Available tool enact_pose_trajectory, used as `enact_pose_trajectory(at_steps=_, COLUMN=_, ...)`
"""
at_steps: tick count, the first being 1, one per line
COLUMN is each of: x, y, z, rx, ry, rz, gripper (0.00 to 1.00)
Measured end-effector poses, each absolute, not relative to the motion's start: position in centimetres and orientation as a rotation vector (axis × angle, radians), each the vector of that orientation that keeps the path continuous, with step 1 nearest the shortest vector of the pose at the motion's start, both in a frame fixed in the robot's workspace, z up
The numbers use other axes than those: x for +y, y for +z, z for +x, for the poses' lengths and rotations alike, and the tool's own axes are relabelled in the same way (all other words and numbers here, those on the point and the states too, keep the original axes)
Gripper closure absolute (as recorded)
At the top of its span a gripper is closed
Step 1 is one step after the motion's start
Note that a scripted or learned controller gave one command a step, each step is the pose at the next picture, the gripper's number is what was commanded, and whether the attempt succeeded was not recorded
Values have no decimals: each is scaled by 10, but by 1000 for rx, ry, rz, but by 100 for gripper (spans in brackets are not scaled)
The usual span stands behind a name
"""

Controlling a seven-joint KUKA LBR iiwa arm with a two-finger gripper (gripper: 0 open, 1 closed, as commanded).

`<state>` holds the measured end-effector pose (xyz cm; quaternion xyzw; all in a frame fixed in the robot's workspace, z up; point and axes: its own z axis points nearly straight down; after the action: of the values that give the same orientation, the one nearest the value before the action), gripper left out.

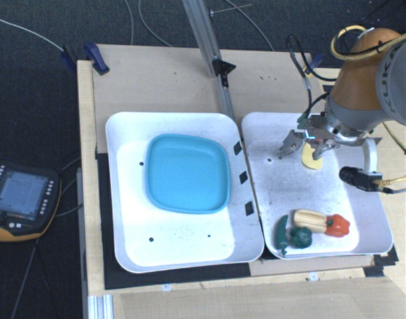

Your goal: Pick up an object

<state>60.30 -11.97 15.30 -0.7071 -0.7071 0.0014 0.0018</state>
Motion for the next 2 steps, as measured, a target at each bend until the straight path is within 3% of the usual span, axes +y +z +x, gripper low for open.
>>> enact_pose_trajectory(at_steps=1, x=-119, y=101, z=602, rx=-2219, ry=4, rz=-2219, gripper=0)
enact_pose_trajectory(at_steps=2, x=-119, y=114, z=604, rx=-2223, ry=-3, rz=-2222, gripper=100)
